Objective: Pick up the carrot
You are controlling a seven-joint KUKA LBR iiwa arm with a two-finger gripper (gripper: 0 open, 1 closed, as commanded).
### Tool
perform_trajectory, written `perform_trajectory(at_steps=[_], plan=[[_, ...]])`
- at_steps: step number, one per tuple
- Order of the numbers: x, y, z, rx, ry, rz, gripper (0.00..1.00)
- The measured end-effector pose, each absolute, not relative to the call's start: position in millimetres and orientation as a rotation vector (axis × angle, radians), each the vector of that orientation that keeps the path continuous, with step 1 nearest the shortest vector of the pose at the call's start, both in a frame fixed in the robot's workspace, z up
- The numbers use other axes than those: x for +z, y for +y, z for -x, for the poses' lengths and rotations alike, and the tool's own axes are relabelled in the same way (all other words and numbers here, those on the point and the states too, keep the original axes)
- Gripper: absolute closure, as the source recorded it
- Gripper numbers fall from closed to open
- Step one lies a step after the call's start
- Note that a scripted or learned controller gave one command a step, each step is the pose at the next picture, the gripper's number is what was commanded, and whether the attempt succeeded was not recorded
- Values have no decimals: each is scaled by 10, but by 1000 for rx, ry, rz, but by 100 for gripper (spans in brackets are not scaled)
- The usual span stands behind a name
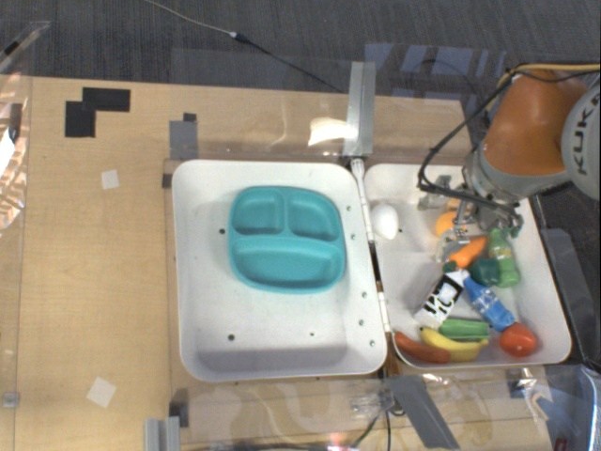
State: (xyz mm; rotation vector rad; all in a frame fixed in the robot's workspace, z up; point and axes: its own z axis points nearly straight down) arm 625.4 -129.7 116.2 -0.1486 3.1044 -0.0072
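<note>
The carrot point(467, 250) is a small orange piece lying at a slant in the upper middle of the right bin point(399, 252). It is wedged among other toy foods. My gripper point(477, 222) hangs just above and behind it, under the arm's orange band point(526, 130). The wrist and its cables hide the gripper's tips and the carrot's far end. Nothing is visibly held.
A green item point(495, 269), blue bottle point(489, 304), black-and-white bottle point(441, 296), banana point(456, 345), red chilli point(418, 348), tomato point(517, 339) and white egg point(384, 221) crowd the right bin. A teal divided plate point(286, 238) lies in the left bin point(202, 280).
</note>
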Motion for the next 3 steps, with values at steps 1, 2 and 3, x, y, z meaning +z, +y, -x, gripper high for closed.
perform_trajectory(at_steps=[1,2,3], plan=[[895,-1110,-5990,-2,3122,164,0],[1041,-1103,-6029,-4,3111,168,100],[1034,-1102,-6026,-4,3112,169,0]])
